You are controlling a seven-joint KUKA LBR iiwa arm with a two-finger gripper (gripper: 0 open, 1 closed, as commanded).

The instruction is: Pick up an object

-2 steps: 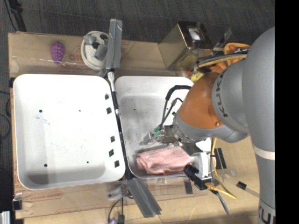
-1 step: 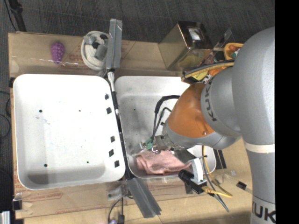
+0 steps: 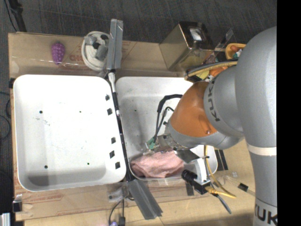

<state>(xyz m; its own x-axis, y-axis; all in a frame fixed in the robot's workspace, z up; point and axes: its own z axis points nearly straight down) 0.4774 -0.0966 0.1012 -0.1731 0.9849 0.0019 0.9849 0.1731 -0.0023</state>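
Observation:
A crumpled pink cloth [image 3: 157,165] lies at the front edge of the right bin [image 3: 141,102]. My gripper [image 3: 162,147] is low in that bin, just above the cloth's upper edge, hanging from the orange-banded wrist [image 3: 193,114]. A small green item [image 3: 151,144] peeks out beside the gripper's left side. The wrist and arm hide most of the bin's right half.
The left bin [image 3: 61,131] stands beside it, split off by a grey divider rail [image 3: 117,121]. On the bench behind lie a purple grape-like toy [image 3: 58,52], a white roll [image 3: 95,50] and a tan box [image 3: 188,44]. Tools with yellow handles [image 3: 221,189] lie at front right.

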